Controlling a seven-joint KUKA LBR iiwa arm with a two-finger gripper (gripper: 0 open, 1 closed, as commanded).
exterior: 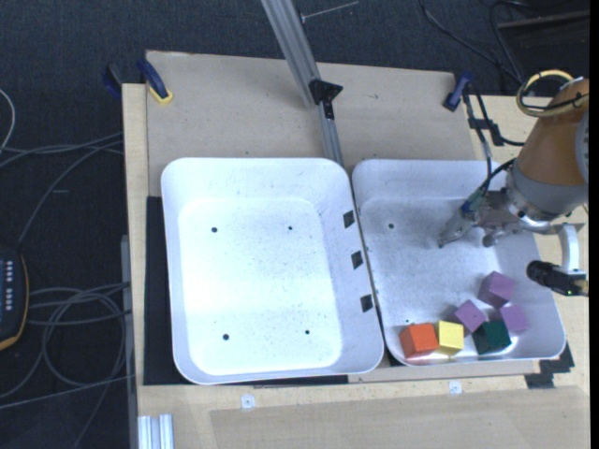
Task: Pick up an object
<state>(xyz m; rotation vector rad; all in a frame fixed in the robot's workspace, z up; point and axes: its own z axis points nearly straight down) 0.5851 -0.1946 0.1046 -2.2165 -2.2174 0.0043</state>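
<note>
Several small blocks lie clustered in the near right corner of the right bin [402, 251]: an orange block [420, 339], a yellow block [451, 336], a dark green block [490, 338] and three purple blocks [497, 288]. My gripper [467, 238] hangs over the middle of the right bin, up and to the left of the cluster and apart from every block. Its fingers [447, 238] are spread open with nothing between them.
The left bin [187, 251] sits beside the right one, their rims meeting at the centre. A slanted metal pole [298, 54] rises from the bench behind the bins. Blue clamps [154, 80] grip the far bench corners. Cables lie on the floor at left.
</note>
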